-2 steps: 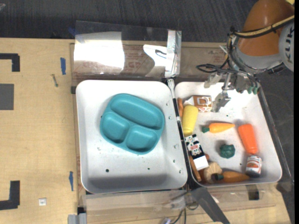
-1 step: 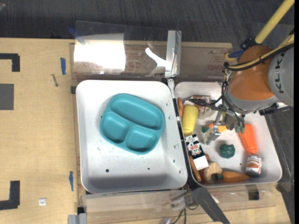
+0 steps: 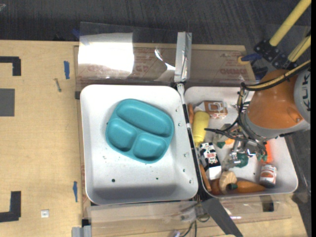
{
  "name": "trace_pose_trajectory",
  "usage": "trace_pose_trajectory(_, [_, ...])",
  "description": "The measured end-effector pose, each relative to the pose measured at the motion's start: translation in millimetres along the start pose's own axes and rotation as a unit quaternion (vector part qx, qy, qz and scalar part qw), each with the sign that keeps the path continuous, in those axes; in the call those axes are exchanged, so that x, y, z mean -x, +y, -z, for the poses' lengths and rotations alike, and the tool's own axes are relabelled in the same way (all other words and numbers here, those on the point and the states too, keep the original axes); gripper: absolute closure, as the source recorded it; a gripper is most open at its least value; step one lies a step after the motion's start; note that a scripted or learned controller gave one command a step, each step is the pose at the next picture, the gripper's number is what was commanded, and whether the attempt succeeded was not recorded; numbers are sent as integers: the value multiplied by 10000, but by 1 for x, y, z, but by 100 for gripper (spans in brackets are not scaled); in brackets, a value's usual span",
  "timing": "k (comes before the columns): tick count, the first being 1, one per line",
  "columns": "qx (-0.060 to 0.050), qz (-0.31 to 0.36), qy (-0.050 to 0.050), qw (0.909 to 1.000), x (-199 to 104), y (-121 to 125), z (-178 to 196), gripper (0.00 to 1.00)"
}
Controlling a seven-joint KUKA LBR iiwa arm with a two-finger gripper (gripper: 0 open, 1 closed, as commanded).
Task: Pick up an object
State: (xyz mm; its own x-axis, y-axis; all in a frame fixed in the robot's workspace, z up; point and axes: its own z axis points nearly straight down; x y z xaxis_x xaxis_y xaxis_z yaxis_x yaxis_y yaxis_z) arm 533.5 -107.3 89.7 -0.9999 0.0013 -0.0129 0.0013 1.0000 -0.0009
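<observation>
A pale wooden bench top (image 3: 34, 132) with black corner marks and bits of blue tape fills the left of the frame, dark grey carpeted floor (image 3: 148, 6) runs along the top, and glare whitens clear plastic sheeting (image 3: 106, 56) at upper centre.

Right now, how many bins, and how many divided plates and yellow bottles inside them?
White bins: 2, left and right
Teal divided plate: 1
Yellow bottle: 1
Total: 4
</observation>
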Motion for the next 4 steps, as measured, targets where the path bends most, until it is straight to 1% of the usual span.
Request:
trace_pose_trajectory(1, [-23, 451, -6, 9990, -20, -82, 0, 0])
trace_pose_trajectory(2, [-13, 386, -21, 9993, -35, -82, 0, 0])
trace_pose_trajectory(3, [-4, 924, -12, 9957, -38, -107, -1, 0])
trace_pose_trajectory(4, [10, 2151, -19, 9766, 31, -36, -1, 0])
